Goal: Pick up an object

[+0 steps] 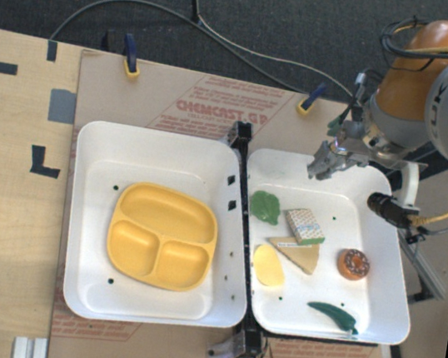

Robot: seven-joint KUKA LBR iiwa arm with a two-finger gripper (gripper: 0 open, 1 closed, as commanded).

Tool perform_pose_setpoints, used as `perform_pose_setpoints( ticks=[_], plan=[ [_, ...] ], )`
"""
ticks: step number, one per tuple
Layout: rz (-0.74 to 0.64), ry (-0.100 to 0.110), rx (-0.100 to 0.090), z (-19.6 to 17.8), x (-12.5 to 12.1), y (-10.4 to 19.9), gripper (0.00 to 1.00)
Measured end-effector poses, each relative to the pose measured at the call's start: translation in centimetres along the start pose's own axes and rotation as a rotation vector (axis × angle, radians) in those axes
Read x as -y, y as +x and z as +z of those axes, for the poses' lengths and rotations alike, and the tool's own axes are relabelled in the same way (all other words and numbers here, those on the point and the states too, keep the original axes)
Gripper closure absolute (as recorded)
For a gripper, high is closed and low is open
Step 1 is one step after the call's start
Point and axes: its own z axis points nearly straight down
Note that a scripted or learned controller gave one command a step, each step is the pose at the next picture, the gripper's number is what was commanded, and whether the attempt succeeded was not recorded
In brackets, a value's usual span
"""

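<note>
Tool (pixel 327 167): positioned above the back edge of the right bin (pixel 378 325), near its far rim, at the end of the grey arm (pixel 440 90) with the orange band. Fingers point down and to the left. How far the tool is open cannot be told from this angle; nothing is seen between its tips, and it touches none of the objects.

Right bin contents, all lying on the floor of the bin and clear of the tool:
- green leaf-shaped piece (pixel 266 207), near the divider, closest to the tool;
- small patterned block (pixel 304 225), just beside the leaf piece;
- tan wedge (pixel 297 253), touching or nearly touching the block from the front;
- pale yellow oval (pixel 268 267), just beside the wedge's left point;
- brown doughnut (pixel 354 264), toward the right wall, apart from the rest;
- dark green pepper-like item (pixel 334 315), at the front of the bin.

Left bin (pixel 87 194): holds a yellow divided plate (pixel 163 235) with three compartments, lying flat.

Both bins sit on a cardboard sheet (pixel 211 100) on the desk (pixel 4 181).
</note>
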Motion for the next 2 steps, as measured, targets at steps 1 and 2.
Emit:
perform_pose_setpoints(
  ticks=[1,2],
  plan=[
    [0.000,0.001,0.000,0.0,2.1,5.1,1.00],
    [-0.001,0.001,0.000,0.6,3.1,11.2,1.00]
  ],
)
